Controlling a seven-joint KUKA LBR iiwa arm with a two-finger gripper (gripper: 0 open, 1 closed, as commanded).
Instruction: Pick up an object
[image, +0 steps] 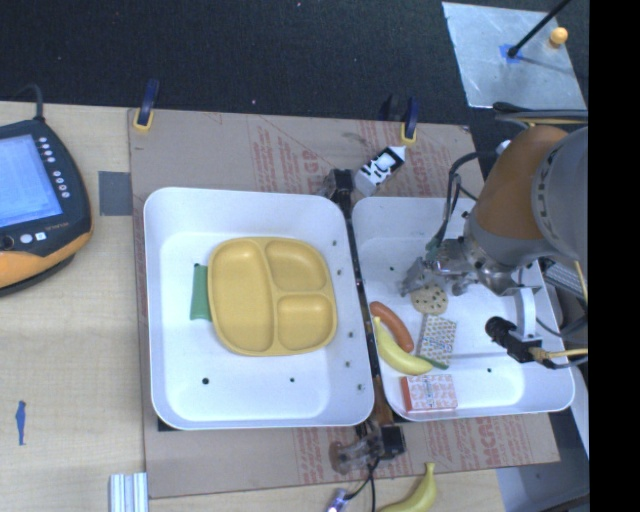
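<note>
My gripper hangs low in the right bin, its metal fingers just above a round speckled cookie. Below the cookie lies a patterned card. Left of that are a red sausage and a yellow banana. A red-and-white box rests at the bin's near edge. In the left bin, a yellow divided plate covers most of a green flat thing. Nothing shows between the fingers.
A handheld control pendant lies on the bench at far left. A second banana sits off the bins at the bottom. Blue clamps hold the cardboard mat at the back.
</note>
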